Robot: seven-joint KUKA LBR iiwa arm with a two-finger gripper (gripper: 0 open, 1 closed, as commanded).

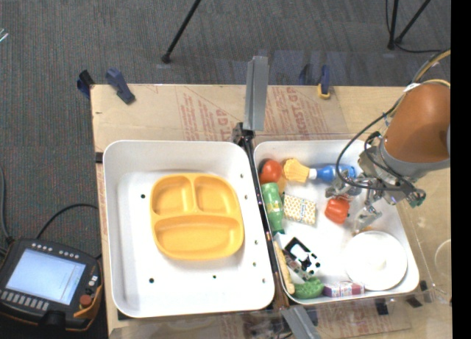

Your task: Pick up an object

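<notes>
Above my right-hand white bin (409, 257), my arm (416, 128) shows a rounded orange band, smooth and glossy, with a grey housing beneath it. Below that sits a darker grey wrist collar, ringed and metallic. My gripper (366, 201) is built of thin silvery metal parts with small dark fittings. A black cable (356, 148) loops out from my wrist on the side toward the bin's far rim, and a pale cable curves past the orange band's top.
</notes>
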